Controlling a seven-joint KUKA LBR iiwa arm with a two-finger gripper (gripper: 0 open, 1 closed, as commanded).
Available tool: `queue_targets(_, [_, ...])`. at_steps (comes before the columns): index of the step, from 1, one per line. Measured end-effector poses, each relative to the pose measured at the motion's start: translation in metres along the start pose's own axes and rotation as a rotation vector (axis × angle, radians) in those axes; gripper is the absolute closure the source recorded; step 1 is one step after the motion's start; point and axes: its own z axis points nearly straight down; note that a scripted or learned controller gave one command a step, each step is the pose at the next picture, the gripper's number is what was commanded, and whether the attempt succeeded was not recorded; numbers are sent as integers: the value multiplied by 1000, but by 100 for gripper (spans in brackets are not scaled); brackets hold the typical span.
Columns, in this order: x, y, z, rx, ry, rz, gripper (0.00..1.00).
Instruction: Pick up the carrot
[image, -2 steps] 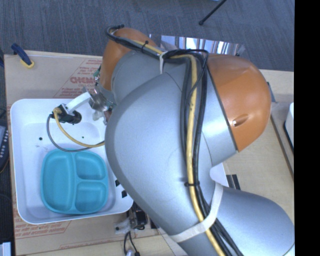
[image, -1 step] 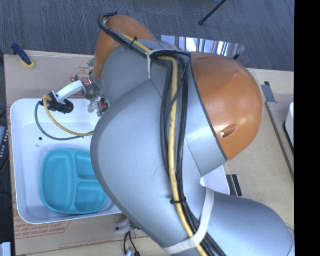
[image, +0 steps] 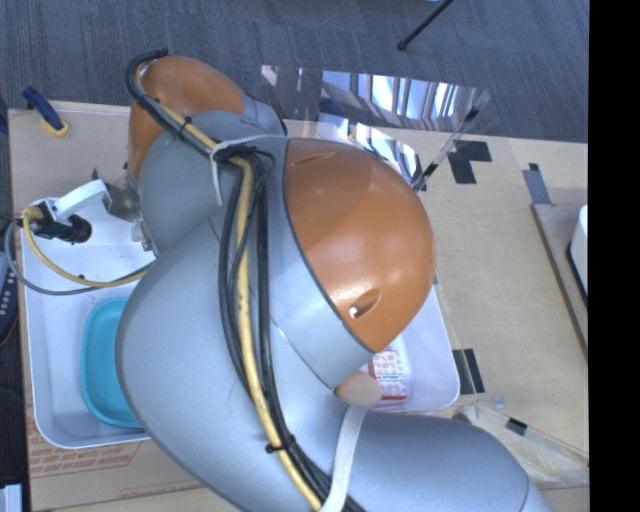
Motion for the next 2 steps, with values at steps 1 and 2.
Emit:
queue_targets(1, [1,3,-9,-3,-2,-3,100])
queue_targets(2, [-4,27,-172,-4,14,-62,100])
